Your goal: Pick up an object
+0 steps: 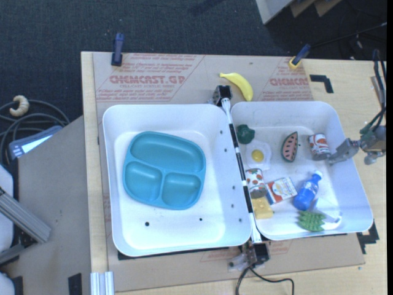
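Where it hovers, the gripper point(344, 152) nears the can point(318, 145).

The two shallow white plastic bins point(116, 165) look smooth and faintly glossy; the blue sectioned plastic tray point(164, 170) is smooth with a soft sheen; the pale wooden table point(184, 72) looks matt.

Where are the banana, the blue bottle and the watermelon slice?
banana point(238, 85), camera view, middle of its yellow curve, on the bench behind the bins
blue bottle point(306, 193), camera view, its body
watermelon slice point(290, 147), camera view, its red flesh
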`<state>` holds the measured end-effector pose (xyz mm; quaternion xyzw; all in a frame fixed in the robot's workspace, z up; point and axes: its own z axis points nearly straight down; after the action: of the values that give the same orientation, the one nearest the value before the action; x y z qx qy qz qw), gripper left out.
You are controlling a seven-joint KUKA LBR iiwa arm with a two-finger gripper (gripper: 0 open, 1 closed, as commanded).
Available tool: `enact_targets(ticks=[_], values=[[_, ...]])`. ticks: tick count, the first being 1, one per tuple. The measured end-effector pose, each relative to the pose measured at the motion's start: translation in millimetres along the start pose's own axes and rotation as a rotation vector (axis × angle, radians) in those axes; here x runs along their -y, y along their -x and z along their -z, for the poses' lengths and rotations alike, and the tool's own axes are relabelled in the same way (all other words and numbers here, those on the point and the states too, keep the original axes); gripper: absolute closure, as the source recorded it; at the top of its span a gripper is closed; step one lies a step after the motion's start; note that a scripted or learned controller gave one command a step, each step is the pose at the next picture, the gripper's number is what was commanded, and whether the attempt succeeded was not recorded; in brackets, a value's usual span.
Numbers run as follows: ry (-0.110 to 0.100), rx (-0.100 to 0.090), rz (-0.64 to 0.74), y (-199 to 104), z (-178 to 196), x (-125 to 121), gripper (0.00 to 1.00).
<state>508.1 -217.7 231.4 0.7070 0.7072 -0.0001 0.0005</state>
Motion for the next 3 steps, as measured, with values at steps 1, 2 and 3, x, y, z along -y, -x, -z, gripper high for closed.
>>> enact_targets(ticks=[1,2,3], values=[[0.0,-0.002,0.001,-4,-147,-2,0.0],[0.001,-0.009,0.005,-2,-146,-80,0.0],[0.0,-0.011,0.005,0,-146,-140,0.0]])
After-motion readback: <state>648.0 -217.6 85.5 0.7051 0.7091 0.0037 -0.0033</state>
